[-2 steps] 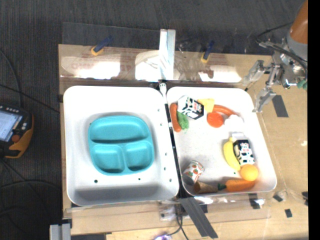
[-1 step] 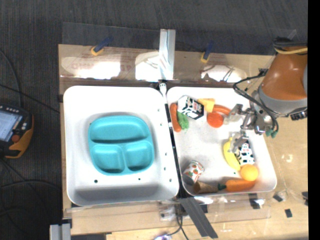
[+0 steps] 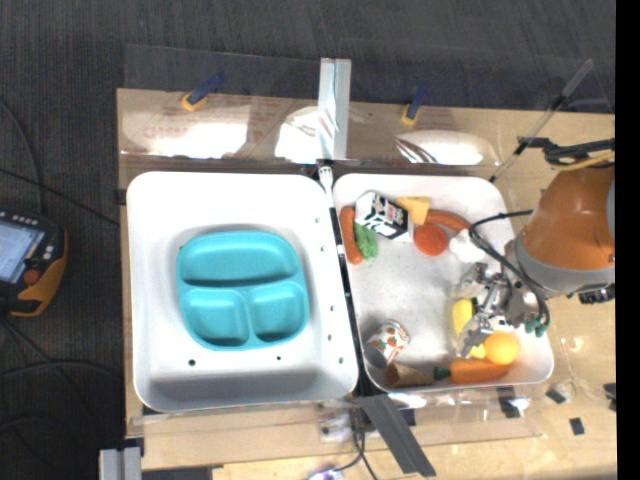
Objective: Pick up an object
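Observation:
My gripper [image 3: 481, 320] hangs low over the front right part of the right bin [image 3: 420, 293], under the orange wrist band [image 3: 567, 230]. A small yellow piece [image 3: 460, 315] lies just to its left, touching or nearly touching it. An orange ball [image 3: 501, 348] sits right below it, with a carrot [image 3: 478, 371] along the front wall. Further back lie a red tomato [image 3: 430, 239], a black-and-white cube [image 3: 383, 216], a yellow wedge [image 3: 416, 208] and a green piece [image 3: 364, 245]. Nothing is visibly lifted.
The left bin [image 3: 160, 268] holds a teal divided tray [image 3: 241, 287]. A white patterned ball [image 3: 390, 338] and a brown piece [image 3: 402, 374] lie at the right bin's front left. An orange stick [image 3: 347, 234] lies along the wall between the bins. A handheld controller [image 3: 25, 258] sits far left.

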You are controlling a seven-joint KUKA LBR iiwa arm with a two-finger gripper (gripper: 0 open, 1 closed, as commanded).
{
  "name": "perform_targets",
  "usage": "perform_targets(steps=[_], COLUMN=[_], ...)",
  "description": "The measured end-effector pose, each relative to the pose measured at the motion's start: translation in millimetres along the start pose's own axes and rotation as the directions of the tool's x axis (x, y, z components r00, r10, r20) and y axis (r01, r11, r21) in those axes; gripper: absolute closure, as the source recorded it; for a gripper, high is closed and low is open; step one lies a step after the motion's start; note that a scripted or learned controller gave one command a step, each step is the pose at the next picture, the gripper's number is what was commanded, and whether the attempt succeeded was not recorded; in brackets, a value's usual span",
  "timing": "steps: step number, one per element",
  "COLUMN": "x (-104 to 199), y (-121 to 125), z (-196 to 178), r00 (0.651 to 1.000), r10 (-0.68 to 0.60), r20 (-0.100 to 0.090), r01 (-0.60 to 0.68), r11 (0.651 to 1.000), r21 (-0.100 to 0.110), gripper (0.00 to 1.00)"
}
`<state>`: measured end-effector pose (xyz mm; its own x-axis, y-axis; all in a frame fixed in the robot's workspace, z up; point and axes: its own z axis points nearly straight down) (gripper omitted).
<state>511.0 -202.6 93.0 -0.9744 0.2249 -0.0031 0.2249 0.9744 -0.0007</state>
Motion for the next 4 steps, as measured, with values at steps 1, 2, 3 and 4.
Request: perform_targets(steps=[1,2,3,4], x=[23.9,17.2,25.3,-40.6], y=[38.8,0.0,46.8,53.8], z=[-2.3,-0.8,0.1,2.6], r00=[0.998,0.999,1.000,0.995], r10=[0.057,-0.038,-0.016,-0.104], r20=[0.040,0.029,0.026,0.011], r01=[-0.057,0.038,0.016,0.104], r11=[0.998,0.999,1.000,0.995], r21=[0.001,0.002,0.001,0.003], gripper=[0.00,0.00,0.00,0.00])
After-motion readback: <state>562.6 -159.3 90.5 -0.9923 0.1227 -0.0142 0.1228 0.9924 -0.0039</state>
